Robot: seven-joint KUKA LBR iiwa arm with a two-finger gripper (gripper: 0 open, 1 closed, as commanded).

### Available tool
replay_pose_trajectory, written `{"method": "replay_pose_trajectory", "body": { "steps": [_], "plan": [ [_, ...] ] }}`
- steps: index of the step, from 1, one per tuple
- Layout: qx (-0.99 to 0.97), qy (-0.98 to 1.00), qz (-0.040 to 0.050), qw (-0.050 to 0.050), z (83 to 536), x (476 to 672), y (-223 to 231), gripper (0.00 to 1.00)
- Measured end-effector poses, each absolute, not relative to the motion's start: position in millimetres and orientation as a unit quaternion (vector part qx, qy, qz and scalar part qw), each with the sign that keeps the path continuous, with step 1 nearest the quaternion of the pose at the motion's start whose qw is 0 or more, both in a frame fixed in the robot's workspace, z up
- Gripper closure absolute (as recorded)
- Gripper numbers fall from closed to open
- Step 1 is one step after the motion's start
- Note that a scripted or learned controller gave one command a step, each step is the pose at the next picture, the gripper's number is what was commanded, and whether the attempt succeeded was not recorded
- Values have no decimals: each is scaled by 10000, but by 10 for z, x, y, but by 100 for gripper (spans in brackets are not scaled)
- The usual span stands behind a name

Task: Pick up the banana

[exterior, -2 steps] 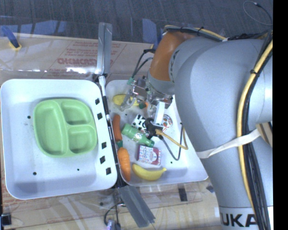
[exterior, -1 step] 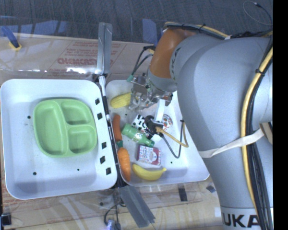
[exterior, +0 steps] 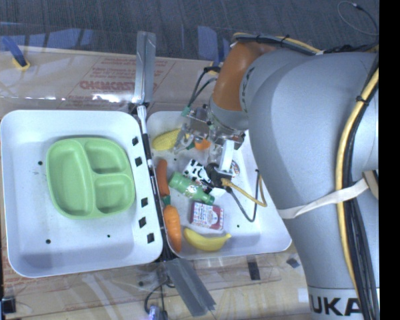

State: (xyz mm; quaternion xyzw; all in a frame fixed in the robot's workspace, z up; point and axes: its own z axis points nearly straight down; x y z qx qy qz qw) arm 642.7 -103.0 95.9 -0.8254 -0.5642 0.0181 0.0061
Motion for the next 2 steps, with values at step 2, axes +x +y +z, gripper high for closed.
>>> {"method": "replay_pose_trajectory", "body": {
  "steps": [2],
  "plan": [
    [-8254,-5643,181,61,959,6427,-1029,0]
  ]
}}
